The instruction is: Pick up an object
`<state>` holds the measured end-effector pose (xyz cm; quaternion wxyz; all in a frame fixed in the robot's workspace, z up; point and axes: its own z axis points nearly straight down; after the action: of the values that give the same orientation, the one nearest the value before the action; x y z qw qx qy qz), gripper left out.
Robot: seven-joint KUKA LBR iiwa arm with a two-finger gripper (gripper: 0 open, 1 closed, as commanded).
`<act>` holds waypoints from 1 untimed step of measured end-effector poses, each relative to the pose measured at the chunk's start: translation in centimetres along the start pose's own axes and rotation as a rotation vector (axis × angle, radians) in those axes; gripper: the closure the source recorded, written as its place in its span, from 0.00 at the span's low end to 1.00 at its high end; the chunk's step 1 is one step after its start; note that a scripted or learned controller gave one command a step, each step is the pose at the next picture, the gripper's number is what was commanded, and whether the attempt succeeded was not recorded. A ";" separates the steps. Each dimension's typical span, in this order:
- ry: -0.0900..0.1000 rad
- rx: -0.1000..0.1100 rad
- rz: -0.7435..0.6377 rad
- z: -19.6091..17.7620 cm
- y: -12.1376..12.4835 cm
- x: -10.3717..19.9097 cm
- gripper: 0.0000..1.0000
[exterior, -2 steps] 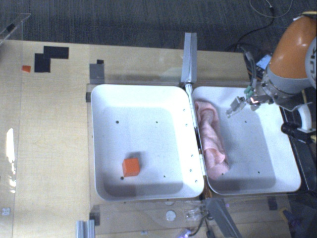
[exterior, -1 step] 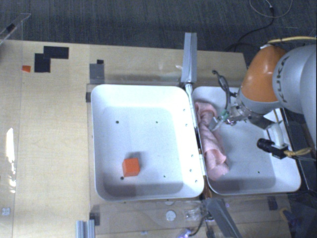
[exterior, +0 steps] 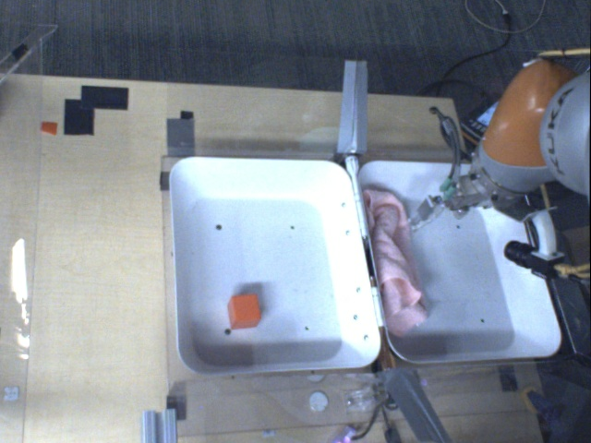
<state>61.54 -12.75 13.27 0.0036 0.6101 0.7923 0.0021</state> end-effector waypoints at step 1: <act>0.000 0.000 0.000 0.0 0.0 0.0 0.00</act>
<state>61.54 -12.74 13.26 0.0035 0.6100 0.7924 0.0020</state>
